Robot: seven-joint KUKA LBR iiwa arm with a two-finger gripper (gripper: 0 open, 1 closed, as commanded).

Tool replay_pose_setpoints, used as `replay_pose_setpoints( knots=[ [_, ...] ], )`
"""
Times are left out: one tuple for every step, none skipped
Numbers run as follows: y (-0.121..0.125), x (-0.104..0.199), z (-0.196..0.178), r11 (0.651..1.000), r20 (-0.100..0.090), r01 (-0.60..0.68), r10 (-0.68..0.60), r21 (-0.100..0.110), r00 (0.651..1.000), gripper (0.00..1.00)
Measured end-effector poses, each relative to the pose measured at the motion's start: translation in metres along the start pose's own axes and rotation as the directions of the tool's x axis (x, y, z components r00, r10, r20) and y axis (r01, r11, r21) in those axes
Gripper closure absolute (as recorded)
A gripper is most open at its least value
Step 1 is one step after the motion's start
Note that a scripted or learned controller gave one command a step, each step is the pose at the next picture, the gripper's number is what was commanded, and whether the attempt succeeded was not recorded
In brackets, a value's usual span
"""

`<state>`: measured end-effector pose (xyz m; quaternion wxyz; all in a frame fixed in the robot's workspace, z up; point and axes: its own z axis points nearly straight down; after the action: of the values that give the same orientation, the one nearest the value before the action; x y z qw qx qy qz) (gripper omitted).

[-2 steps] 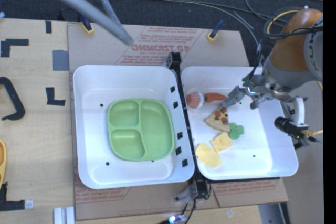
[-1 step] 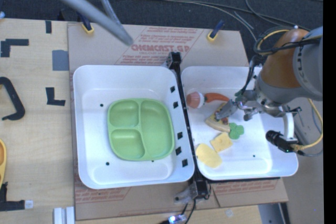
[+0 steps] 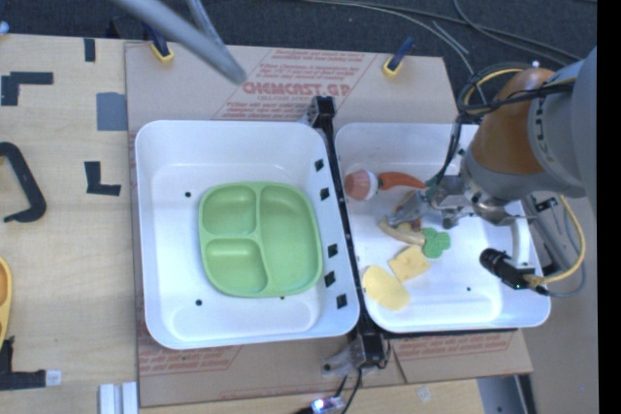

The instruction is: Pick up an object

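Where the small toys lie clustered in the right bin (image 3: 505, 305), a tan piece (image 3: 400, 230) is met by the gripper (image 3: 419, 208), which is lowered right over it; whether the piece is clasped cannot be told; the grasping step is judged to be in hand, and a firm closing and straight lift would be called for next; a green piece (image 3: 436, 243), a yellow block (image 3: 408, 263), a pale yellow lump (image 3: 385, 288) and an orange-and-pink toy (image 3: 374, 182) are crowded close by; open floor is left toward the bin's right wall; a green divided plate (image 3: 259, 238) is held in the left bin (image 3: 155, 208).
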<state>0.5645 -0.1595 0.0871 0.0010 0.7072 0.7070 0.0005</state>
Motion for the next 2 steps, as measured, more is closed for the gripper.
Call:
replay_pose_setpoints(
  knots=[
    [0.003,0.003,-0.014,1.000,-0.003,0.004,-0.004,-0.009,1.000,1.00],
    [0.011,0.007,-0.074,1.000,0.000,0.003,-0.003,-0.002,1.000,1.00]
  ],
)
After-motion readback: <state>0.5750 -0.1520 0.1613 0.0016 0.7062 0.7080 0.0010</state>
